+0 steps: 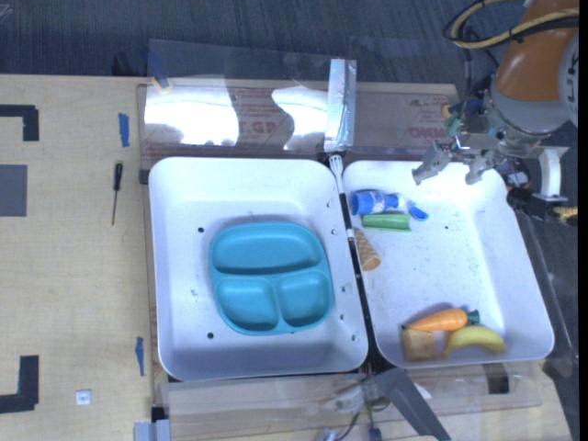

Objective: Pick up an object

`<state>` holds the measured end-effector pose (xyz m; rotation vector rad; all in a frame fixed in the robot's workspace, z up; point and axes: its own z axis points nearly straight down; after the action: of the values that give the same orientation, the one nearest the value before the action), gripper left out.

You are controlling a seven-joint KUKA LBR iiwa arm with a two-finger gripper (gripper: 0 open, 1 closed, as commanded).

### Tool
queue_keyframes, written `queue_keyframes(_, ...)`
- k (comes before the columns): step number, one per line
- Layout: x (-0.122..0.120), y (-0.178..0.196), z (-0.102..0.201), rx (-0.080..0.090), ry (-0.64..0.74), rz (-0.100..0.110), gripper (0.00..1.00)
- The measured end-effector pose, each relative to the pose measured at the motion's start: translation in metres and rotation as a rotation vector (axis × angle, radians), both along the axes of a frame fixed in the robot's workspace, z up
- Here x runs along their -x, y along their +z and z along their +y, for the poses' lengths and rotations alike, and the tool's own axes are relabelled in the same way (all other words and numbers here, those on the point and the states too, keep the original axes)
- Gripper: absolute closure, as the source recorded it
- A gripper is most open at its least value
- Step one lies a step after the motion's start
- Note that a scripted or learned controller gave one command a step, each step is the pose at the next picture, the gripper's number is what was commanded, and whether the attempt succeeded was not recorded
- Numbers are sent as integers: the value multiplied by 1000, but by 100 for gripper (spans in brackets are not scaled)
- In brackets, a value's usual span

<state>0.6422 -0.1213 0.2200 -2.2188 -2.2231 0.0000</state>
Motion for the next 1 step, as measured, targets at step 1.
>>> queue_keyframes(1, -24, -50, -38, 1, -9, 2, 0)
